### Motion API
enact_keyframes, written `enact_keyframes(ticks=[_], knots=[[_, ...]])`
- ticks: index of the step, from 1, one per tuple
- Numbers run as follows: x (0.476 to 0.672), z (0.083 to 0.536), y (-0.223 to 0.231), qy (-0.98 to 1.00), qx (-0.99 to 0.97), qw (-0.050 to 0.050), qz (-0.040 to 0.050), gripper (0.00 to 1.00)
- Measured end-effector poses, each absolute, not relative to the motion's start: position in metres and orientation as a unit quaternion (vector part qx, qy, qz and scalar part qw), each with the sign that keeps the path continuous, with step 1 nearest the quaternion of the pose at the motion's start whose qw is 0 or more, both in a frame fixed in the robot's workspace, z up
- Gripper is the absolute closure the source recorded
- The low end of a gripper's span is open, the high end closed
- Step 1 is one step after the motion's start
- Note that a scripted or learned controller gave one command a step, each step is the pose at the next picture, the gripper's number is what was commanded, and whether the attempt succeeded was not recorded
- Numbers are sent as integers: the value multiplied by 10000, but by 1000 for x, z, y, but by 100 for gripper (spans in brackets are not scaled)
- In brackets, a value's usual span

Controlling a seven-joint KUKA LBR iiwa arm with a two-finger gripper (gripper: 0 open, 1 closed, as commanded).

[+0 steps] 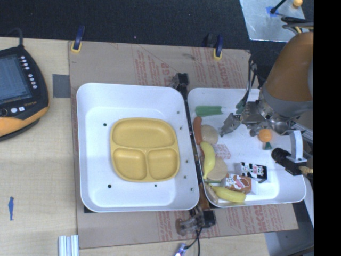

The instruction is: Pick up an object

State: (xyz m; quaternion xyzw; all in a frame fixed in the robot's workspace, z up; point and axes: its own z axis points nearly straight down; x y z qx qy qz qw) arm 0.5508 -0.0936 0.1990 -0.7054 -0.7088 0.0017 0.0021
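The right white bin [282, 196] holds several small items: a green cylinder [209, 110], a red-orange carrot-like piece [197, 128], a beige lump [209, 135], two bananas [208, 156] [229, 194], a black-and-white carton [253, 170], a red packet [238, 183] and an orange ball [265, 135]. My gripper [230, 125] hangs over the upper middle of this bin, just right of the beige lump and below the green cylinder. It is open, with nothing between its fingers. The orange ball lies just to its right, under the wrist.
The left white bin [85, 143] holds a yellow three-compartment plate [145, 148]. A teach pendant [16, 95] lies on the bench at far left. Clamps [217, 46] pin the cardboard sheet at the back. The arm's body covers the right bin's upper right corner.
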Motion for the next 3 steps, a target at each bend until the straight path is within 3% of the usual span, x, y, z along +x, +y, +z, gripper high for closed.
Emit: enact_keyframes(ticks=[1,2,3], knots=[[547,147,-92,-7091,-7051,18,23,0],[539,97,-99,-7083,-7058,-80,-35,0],[589,92,-94,-7084,-7059,12,10,0]])
